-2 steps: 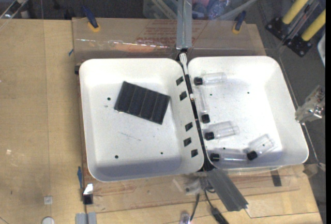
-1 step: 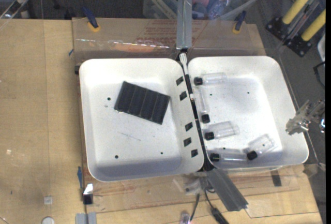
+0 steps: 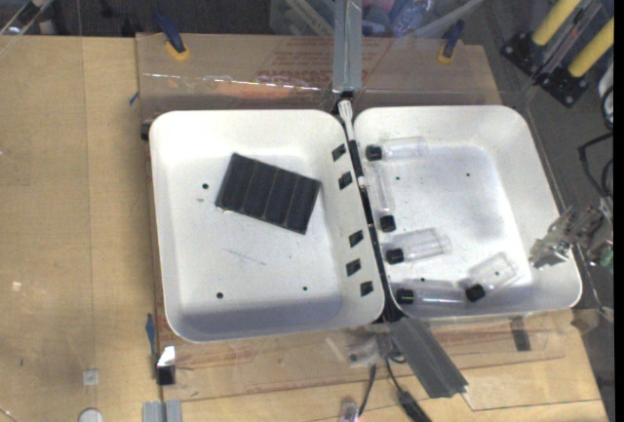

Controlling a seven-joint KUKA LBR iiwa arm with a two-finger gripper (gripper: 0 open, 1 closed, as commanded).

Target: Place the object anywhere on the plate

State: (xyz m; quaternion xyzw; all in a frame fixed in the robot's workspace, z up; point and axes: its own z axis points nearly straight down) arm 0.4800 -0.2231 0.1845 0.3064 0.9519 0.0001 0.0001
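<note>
You won't find any readable text here. Faint reddish printing runs across the cardboard sheet [image 3: 292, 59] behind the two bins, too blurred for you to make out.

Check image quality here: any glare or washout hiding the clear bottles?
Camera view: right bin is bright and washed out, so the clear bottles fade into it, black caps standing out; the dark plate in the left bin reads sharply; gripper at the right edge looks blurry.

Black ribbed plate [image 3: 268, 193] in a white bin [image 3: 185, 303]; clear, black-capped vials [image 3: 414, 246] in the other white bin [image 3: 507, 133].
</note>
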